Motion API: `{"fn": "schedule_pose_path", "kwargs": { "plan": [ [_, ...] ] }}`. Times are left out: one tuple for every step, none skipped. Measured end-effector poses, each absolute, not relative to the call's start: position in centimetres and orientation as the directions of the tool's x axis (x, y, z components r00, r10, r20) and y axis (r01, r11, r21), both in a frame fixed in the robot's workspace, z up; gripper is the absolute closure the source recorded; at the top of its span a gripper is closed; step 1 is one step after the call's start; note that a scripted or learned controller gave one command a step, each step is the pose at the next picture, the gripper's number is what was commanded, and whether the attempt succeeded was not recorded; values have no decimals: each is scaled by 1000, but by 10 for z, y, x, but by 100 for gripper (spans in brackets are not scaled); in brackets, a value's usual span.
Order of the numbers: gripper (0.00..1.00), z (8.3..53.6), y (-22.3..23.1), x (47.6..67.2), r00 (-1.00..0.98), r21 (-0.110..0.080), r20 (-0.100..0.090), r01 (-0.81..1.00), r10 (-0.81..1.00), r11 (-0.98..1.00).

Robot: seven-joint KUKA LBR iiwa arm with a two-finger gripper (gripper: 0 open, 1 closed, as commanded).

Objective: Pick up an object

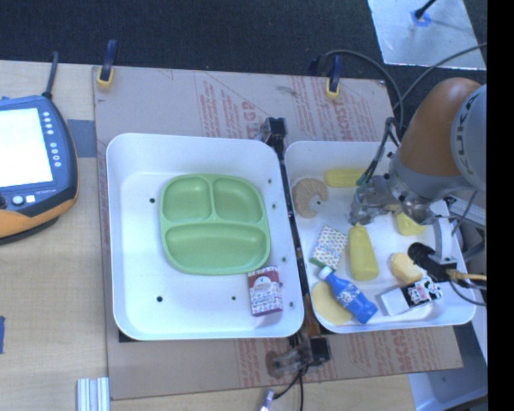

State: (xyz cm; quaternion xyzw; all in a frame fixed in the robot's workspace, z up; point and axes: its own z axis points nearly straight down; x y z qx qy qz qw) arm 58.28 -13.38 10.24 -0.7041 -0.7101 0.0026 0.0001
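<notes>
Cardboard sheet point(240, 101) bears red printing, too blurred to read

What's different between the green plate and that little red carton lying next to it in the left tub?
The green plate is wide, flat and split into three compartments; the red carton is a small boxy pack. The plate is plain pale green, while the carton is red with a white printed panel. The plate sits in the middle of the left bin; the carton lies near its front right corner, just off the plate's edge. Both rest on that bin's floor.
</notes>
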Motion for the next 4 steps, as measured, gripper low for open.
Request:
{"fn": "schedule_pose_path", "kwargs": {
  "plan": [
    [0,102,-134,583,-8,-4,-4,1000,1000,8],
    [0,92,-152,549,-5,-4,-1,1000,1000,5],
    [100,102,-153,549,-10,-6,-2,1000,1000,10],
    [100,193,-81,576,-5,0,1,1000,1000,5]
  ]
}}
